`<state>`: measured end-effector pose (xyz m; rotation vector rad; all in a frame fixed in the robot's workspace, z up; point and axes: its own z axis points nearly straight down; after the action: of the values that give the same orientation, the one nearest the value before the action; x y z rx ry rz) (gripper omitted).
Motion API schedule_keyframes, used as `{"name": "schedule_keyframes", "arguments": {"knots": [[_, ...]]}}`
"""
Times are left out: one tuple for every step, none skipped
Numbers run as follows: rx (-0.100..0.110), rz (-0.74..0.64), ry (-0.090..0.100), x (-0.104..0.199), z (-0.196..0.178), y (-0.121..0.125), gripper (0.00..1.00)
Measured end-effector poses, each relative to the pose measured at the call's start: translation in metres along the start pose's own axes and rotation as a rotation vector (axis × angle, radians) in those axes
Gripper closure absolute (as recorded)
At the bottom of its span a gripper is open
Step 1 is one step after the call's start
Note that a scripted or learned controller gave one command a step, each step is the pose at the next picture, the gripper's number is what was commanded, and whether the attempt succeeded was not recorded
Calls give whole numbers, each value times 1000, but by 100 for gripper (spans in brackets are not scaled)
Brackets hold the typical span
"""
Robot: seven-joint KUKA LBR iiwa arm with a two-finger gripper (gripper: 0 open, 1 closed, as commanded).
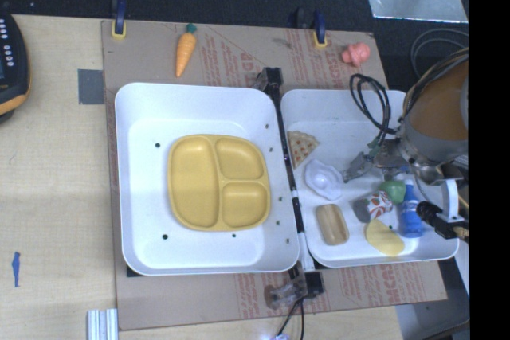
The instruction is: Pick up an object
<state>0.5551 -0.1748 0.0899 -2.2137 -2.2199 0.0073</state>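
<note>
The surface (56,195) carries two white bins. The left bin (143,243) holds a yellow divided plate (217,181) at its centre. The arm (434,115) enters at three o'clock over the right bin (335,111); whether its fingers are spread or pressed together cannot be told. In that bin lie a tan block (332,223) at seven o'clock, a yellow piece (385,238) at five, and a clear cup (323,178) at nine.
</note>
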Motion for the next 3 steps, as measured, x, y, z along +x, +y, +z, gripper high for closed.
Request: {"name": "schedule_keyframes", "arguments": {"knots": [[-16,-5,-6,-38,-15,106,0],[1,1,1,-14,-38,-3,0],[0,-1,1,13,0,-28,0]]}}
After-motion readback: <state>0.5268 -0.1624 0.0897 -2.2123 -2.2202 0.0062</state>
